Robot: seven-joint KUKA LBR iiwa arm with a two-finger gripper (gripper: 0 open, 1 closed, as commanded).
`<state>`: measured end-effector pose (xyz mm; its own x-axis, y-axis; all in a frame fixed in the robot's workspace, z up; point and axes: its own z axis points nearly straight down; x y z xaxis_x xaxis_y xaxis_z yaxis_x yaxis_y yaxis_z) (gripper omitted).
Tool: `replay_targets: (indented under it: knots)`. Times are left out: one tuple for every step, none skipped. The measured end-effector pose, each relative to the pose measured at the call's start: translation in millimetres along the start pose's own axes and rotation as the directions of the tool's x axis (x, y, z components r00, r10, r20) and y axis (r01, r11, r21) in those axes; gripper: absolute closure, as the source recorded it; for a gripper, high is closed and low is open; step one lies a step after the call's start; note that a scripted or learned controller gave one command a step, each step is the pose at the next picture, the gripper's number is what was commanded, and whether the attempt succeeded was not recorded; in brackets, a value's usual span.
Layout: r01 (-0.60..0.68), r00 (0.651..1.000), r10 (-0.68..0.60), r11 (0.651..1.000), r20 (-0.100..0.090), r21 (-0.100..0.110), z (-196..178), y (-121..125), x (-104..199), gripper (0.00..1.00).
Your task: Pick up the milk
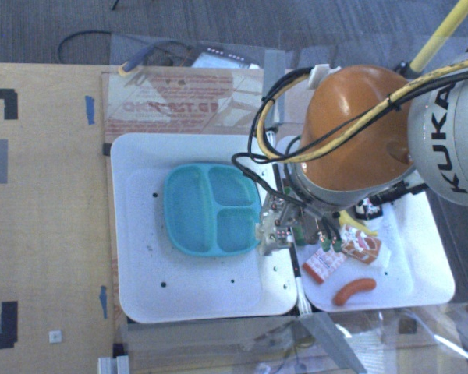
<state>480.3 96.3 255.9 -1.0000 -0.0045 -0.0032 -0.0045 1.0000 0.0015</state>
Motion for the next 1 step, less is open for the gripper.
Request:
replay_targets:
  knots:
    - [0.342, 0.94, -0.342, 0.94, 0.005, 0.0, -17.5, -8.3, -1.0, 1.0]
